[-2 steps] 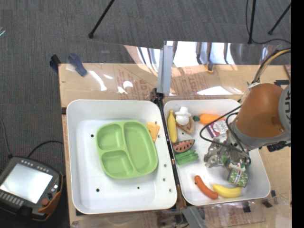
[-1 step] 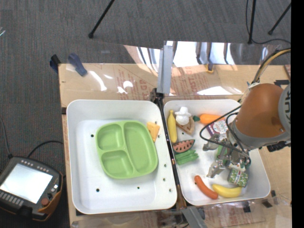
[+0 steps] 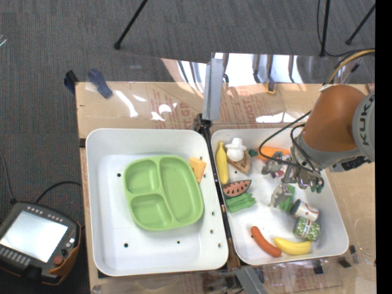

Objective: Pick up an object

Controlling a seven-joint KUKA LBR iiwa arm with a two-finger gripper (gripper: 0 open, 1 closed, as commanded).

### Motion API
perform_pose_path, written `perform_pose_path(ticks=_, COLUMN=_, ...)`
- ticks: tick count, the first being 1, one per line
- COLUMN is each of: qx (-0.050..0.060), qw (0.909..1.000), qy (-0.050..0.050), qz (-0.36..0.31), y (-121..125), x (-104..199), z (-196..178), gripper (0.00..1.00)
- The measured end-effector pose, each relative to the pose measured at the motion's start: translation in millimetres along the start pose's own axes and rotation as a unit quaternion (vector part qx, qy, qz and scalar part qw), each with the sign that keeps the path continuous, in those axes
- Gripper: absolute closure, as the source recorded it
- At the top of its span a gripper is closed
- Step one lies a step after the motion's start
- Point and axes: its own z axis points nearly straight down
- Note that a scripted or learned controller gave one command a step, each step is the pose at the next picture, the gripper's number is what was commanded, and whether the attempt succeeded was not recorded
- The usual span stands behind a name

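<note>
Gripper low in right bin, finger state unclear, "KUK" lettering legible on arm

One fixed camera above the bench — looking down aslant on both bins, moderately close.

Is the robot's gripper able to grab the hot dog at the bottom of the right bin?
Probably yes. The hot dog lies open from above, but the yellow banana touches one end, so the gripper, hovering farther up the right bin, might bump it.
</note>
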Motion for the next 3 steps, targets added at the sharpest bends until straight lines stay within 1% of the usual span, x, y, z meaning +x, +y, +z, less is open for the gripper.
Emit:
perform_pose_path(ticks=1, qx=0.0, qw=0.9998, qy=0.001, qz=-0.019, y=-31, x=44, z=0, gripper=0.0)
perform_pose_path(ticks=2, qx=-0.001, qw=0.9998, qy=0.002, qz=0.019, y=-12, x=57, z=1, gripper=0.0)
perform_pose_path(ticks=3, qx=-0.001, qw=0.9998, qy=0.001, qz=0.018, y=-11, x=56, z=-9, gripper=1.0)
